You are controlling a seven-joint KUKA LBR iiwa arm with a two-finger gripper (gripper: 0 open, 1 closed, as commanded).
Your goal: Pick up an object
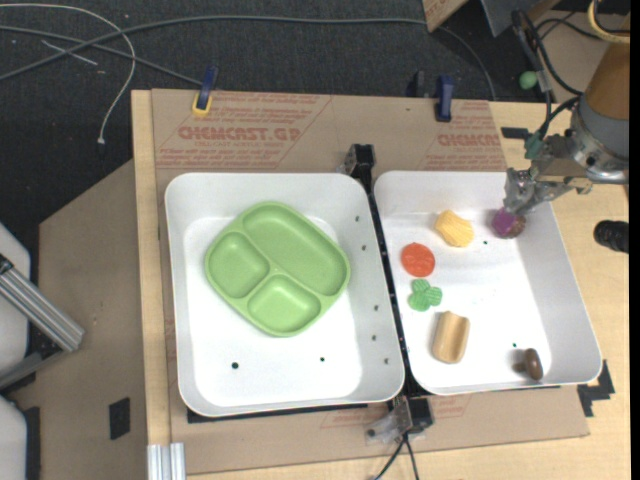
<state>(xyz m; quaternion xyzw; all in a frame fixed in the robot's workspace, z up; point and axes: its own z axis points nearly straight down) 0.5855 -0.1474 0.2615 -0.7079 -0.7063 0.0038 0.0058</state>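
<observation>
A robotics laboratory bench. Two white bins (190, 368) are sitting on a cardboard sheet (300, 128) that blue clamps (444, 98) are holding at the frame's top; loose cables (90, 53) are trailing across dark carpet at upper left, and the arm (600, 118) is reaching in from upper right.

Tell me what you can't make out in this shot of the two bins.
- Purple object, camera view: partly covered by the gripper; its shape and whether it is held are unclear.
- Arm, camera view: cut off by the right edge.
- Small dark object in the right bin: too small to identify.
</observation>
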